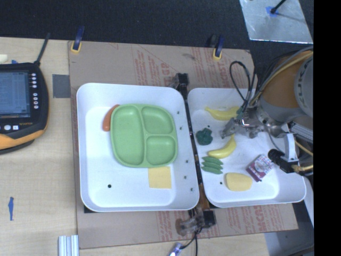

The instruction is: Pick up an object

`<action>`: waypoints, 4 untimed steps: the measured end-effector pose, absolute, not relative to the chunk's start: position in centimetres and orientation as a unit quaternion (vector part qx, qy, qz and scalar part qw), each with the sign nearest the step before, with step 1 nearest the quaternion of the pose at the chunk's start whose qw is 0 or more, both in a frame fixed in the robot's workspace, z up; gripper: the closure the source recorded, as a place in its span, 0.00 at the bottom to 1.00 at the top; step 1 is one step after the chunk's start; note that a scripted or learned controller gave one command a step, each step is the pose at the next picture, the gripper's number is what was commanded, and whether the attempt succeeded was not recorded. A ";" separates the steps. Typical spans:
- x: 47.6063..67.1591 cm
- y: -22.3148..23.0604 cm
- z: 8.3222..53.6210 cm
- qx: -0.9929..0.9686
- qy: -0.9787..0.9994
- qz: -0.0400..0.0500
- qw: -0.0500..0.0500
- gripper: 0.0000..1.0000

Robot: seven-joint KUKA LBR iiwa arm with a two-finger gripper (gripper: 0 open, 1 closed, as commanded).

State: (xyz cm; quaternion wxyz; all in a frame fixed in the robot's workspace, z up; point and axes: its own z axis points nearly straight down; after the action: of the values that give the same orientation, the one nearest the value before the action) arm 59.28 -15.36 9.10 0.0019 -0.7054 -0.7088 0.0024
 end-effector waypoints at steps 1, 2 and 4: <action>57.4 -13.0 9.1 -0.705 -0.709 0.002 0.002 0.00; 57.4 -13.1 10.2 -0.704 -0.710 0.004 0.002 1.00; 58.4 -0.4 22.8 -0.706 -0.708 0.001 0.002 1.00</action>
State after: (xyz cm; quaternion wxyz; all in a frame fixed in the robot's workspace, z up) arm 58.45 -0.42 22.84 0.0021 -0.7058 -0.7084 0.0011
